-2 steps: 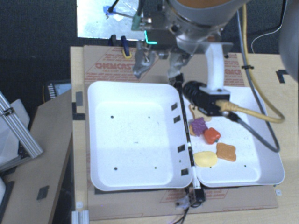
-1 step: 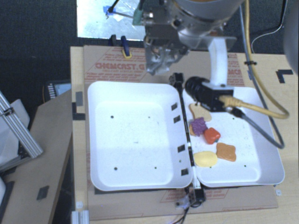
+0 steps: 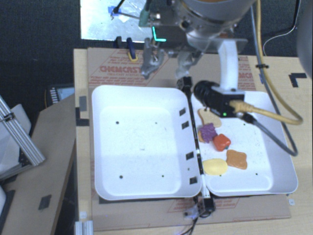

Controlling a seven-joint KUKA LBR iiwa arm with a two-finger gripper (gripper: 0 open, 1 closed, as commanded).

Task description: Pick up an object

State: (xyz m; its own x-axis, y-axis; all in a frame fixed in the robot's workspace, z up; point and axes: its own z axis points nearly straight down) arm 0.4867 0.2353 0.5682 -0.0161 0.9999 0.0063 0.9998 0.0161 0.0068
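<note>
Several small objects lie in the right bin: a purple piece, a red piece, an orange toast-like piece, a yellow oval piece and a tan piece partly hidden behind the robot. My gripper hangs high above the far edge of the bins, near the divider between them. Its fingers stand apart, open, with nothing between them. It is well clear of every object.
The left bin is a plain white tray with a few dark dots. A cardboard sheet lies under both bins. A blue and yellow clamp sits at the far edge. A yellow cable crosses the right bin.
</note>
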